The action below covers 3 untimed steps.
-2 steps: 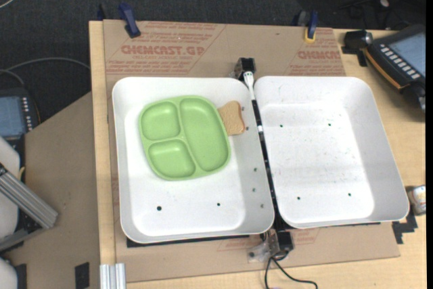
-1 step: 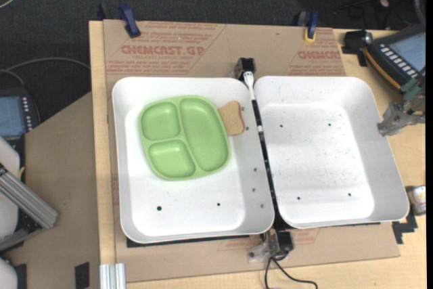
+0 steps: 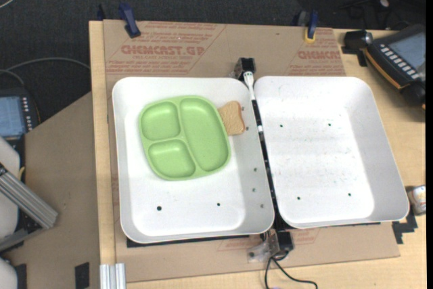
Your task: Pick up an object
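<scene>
Plainly, two things could be picked: a green tray (image 3: pixel 184 138) with three compartments, lying flat in the left bin (image 3: pixel 135 213), and a small tan slab (image 3: pixel 233 118), like a piece of toast or a cracker, touching the tray's right rim on the side nearer the right bin (image 3: pixel 325 152).

Judging by looks, the slab is light, stiff and thin, perhaps a toy food piece; its matte face should not slip much. It seems to lean partly on the tray's rim, so it may sit slightly tilted. A grasp across its short width, from above, looks best, with one finger on the free side facing the wall between the bins.

The tray would be harder: broad, low, smooth plastic. Only its rim or a divider offers a hold.

Crowding is the trouble. The slab sits between the tray's rim and the left bin's right wall, near that bin's far corner, so fingers have little room on either side and could nudge the tray.

As for the gripper, I cannot tell its state.
</scene>
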Motion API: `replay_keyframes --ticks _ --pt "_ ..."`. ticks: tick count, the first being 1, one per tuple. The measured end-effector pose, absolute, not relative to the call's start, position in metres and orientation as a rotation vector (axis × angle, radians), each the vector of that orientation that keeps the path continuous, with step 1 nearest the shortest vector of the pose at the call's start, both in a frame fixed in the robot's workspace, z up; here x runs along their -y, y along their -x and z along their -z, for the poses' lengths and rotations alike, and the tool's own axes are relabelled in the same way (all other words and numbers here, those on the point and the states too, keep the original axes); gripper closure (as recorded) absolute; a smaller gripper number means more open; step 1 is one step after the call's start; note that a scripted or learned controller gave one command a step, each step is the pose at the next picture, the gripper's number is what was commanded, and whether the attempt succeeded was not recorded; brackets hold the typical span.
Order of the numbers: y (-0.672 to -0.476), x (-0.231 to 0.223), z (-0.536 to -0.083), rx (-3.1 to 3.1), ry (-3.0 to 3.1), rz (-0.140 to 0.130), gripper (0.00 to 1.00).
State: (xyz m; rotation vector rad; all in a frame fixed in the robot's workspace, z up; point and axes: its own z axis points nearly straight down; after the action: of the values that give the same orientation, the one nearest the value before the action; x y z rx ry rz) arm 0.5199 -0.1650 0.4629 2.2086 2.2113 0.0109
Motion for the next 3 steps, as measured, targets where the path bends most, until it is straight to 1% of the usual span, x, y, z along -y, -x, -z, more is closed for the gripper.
replay_keyframes --ticks 1,2,3 --pt "-0.493 0.125 -0.358 -2.232 -2.226 0.008 1.0" --pt "-0.49 0.156 -0.518 -2.205 -2.208 -0.016 1.0" --pt "-0.478 0.034 -0.365 -2.246 -2.219 0.014 1.0"
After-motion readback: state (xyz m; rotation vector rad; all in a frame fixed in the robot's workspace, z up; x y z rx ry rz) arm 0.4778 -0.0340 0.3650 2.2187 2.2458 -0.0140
